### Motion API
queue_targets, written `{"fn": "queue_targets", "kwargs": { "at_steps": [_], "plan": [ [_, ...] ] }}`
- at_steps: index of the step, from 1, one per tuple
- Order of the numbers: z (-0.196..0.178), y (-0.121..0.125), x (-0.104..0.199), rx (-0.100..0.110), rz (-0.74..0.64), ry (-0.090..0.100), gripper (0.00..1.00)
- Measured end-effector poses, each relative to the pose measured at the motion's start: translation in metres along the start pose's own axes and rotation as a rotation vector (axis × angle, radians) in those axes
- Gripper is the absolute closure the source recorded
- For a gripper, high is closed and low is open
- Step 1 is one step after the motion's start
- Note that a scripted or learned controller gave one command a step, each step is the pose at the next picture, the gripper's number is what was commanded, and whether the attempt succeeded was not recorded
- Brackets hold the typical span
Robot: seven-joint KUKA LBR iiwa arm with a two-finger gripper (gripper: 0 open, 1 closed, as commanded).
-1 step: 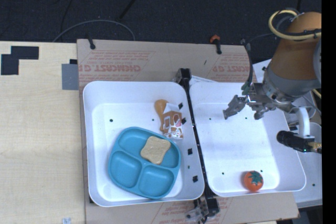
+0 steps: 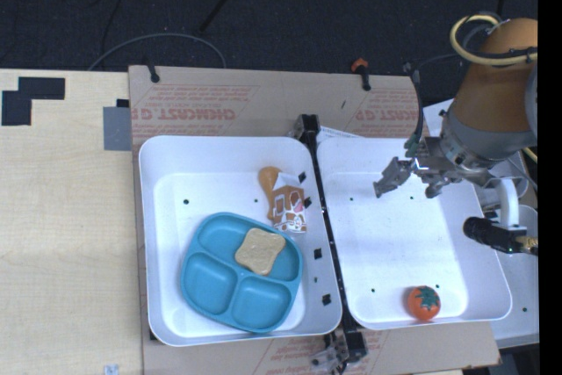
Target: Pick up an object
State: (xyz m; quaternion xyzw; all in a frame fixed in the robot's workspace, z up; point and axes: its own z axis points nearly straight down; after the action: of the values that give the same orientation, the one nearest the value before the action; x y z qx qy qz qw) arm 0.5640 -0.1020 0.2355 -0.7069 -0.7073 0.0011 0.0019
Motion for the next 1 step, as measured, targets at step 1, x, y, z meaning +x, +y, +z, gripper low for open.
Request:
{"fn": "queue_targets", "kwargs": {
  "at_steps": [1],
  "plan": [
    [0.0605,0.0064,-0.0024,0.003,0.0,0.0,0.0]
  ]
}}
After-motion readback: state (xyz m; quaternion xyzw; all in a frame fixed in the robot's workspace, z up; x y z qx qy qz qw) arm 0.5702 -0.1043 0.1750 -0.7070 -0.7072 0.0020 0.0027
